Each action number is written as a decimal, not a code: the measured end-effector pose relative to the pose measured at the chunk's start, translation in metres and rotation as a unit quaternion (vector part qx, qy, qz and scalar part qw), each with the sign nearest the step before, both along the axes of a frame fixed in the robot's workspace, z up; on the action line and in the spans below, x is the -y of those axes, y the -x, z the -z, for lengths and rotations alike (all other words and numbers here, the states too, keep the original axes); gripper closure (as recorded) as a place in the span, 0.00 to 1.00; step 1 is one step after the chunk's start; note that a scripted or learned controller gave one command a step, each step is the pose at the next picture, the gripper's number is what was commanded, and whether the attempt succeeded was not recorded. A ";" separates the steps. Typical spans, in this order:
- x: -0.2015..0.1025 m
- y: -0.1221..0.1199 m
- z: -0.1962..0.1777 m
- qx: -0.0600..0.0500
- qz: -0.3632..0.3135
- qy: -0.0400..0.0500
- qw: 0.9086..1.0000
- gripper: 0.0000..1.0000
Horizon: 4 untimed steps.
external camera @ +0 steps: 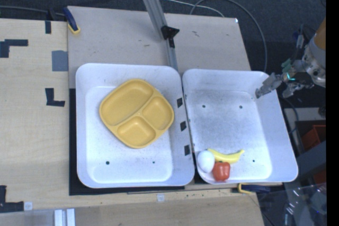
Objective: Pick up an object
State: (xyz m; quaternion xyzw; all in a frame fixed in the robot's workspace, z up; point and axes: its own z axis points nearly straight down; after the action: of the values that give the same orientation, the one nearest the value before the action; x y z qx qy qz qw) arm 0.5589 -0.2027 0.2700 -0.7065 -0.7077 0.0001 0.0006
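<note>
In the front left corner of the right bin (265, 129) three small things lie together: a white egg-like ball (205, 161), a yellow banana (228, 155) and a red pepper (222, 170). A yellow divided plate (136, 113) rests in the left bin (87, 114). My gripper (276, 88) hangs over the right bin's far right rim, well away from the three small things. It is open, its two dark fingers spread, with nothing between them.
A slanted metal post (153, 0) rises behind the bins, its foot at the seam between them. Cables (222, 5) run across the dark floor at the back right. The wooden bench (32, 114) stretches to the left.
</note>
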 end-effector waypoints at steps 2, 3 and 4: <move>0.002 0.000 0.064 -0.003 0.000 0.000 1.000 0.00; -0.004 0.004 0.128 -0.004 0.000 0.000 1.000 0.00; -0.005 0.005 0.181 -0.001 0.000 0.001 1.000 0.00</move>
State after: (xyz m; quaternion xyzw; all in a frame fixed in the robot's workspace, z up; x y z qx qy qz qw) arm 0.5541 -0.1982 0.0892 -0.7065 -0.7077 0.0014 0.0006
